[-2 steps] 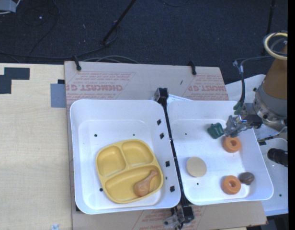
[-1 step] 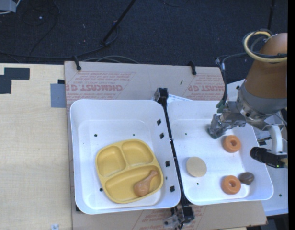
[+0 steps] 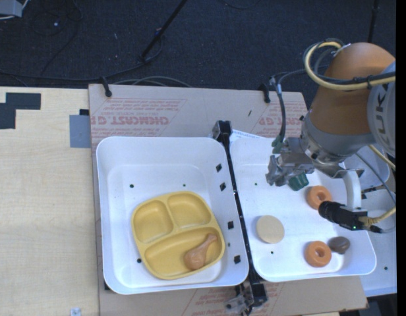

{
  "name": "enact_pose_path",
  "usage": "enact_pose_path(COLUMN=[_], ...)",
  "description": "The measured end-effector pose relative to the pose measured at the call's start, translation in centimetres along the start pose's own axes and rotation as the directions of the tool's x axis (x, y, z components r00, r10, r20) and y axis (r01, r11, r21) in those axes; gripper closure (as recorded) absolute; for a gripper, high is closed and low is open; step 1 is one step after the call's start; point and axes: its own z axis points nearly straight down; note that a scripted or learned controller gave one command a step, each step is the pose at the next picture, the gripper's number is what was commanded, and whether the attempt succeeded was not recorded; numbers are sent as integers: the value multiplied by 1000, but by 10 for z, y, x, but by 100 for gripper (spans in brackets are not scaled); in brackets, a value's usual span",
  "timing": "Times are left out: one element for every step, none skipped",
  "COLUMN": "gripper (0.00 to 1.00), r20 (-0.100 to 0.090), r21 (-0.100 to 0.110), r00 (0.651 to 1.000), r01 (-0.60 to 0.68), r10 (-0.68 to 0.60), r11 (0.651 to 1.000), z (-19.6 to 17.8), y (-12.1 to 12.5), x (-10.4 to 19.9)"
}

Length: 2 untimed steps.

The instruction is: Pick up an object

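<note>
Two white bins (image 3: 117,151) on desk; pincer (image 3: 287,174) hovers above right bin's donuts (image 3: 318,197) (grip state unclear), nothing lifted yet.

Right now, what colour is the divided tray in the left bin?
Yellow. The divided tray shows clearly in the camera view, with a tan drumstick in its front compartment.

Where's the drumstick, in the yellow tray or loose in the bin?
In the tray. The drumstick lies in the long front compartment of the yellow tray, which sits in the left bin.
</note>
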Motion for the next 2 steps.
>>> enact_pose_path(gripper=[100,100], r20=[1,2], r21=[0,0], r00=[1000,1000], r01=[0,1], r10=[0,-1], r11=[1000,1000], z=[7,17], y=[11,14], x=[52,107])
